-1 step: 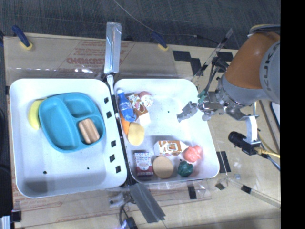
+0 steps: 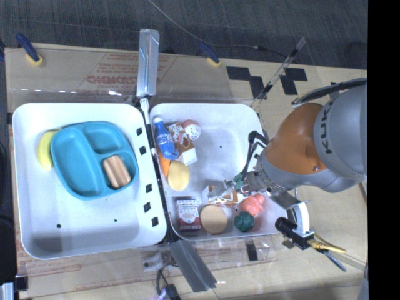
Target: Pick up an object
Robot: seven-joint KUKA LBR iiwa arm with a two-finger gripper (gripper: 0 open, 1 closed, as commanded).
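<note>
Looking down on the surface (image 2: 262,74), a cardboard-brown top with black square marks near its far side, and dark carpet-like floor (image 2: 75,8) beyond it with a thin cable running across. Two white bins sit side by side. The left bin (image 2: 37,230) carries a blue divided tray (image 2: 87,149) with a tan, bread-like roll (image 2: 116,170) in its lower right compartment, and a yellow banana-shaped piece (image 2: 45,150) tucked against the tray's left edge. The right bin (image 2: 219,120) is the busy one: a blue bottle (image 2: 165,139) and a small printed packet (image 2: 185,133) up near the divider, a pale yellow lemon-like piece (image 2: 179,176) below them, a dark red packet (image 2: 187,213) and a tan round ball (image 2: 214,219) along the near wall, then a dark green piece (image 2: 244,221) and a pink soft object (image 2: 252,204) at the near right corner. The grey arm with its orange band (image 2: 297,145) reaches in from the right, and the claw (image 2: 239,181) sits low over the right bin's right side, just above the pink soft object and beside a crumpled wrapper (image 2: 222,195). Whether the claw is released or clenched cannot be told from here, and nothing is seen gripped in it.
</note>
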